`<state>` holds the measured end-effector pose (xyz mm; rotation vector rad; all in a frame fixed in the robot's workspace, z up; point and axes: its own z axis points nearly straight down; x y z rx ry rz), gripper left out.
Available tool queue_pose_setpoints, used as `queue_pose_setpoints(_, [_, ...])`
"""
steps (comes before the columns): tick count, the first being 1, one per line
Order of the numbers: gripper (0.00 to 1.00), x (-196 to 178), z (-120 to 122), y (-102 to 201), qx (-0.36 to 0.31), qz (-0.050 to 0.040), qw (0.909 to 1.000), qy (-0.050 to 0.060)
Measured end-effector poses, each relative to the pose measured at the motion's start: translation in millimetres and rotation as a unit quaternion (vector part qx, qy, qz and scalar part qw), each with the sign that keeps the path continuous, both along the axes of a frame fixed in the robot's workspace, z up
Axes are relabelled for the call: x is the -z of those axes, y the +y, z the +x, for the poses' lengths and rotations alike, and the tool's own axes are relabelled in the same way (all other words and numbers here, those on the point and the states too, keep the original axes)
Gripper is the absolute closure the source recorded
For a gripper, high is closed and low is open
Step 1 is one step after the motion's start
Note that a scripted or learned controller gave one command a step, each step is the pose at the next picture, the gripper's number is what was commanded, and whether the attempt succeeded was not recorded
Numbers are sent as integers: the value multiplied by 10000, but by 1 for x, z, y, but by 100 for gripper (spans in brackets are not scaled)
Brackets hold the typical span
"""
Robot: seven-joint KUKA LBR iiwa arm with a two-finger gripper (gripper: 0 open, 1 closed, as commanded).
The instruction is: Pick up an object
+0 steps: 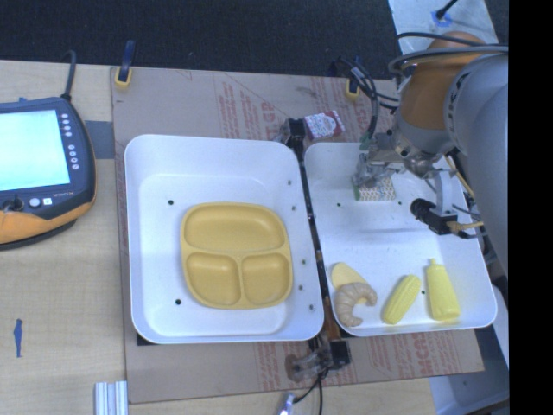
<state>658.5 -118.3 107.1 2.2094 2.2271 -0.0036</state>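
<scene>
Nothing is seen lifted yet: the pincer (373, 178) is placed low over the far end of the right bin (346, 232), well apart from the food toys, and whether it is spread or pressed together cannot be told, so the whole pick is judged still to be done. The candidates are lined up along the near edge of that bin: a tan croissant (354, 303) touching a pale yellow wedge (345, 274), a corn cob (401, 299) and a yellow bottle (441, 290), all small, lying flat and undisturbed. A yellow divided plate (235, 254) is sat in the left bin (147, 232).
</scene>
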Motion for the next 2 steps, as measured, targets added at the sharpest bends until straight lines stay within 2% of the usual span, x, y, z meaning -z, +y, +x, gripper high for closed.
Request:
queue_pose_setpoints(1, [0, 0, 0, 0, -3, 0, 10000, 3])
queue_pose_setpoints(2, [0, 11, -1, 2, 13, 6, 10000, 1])
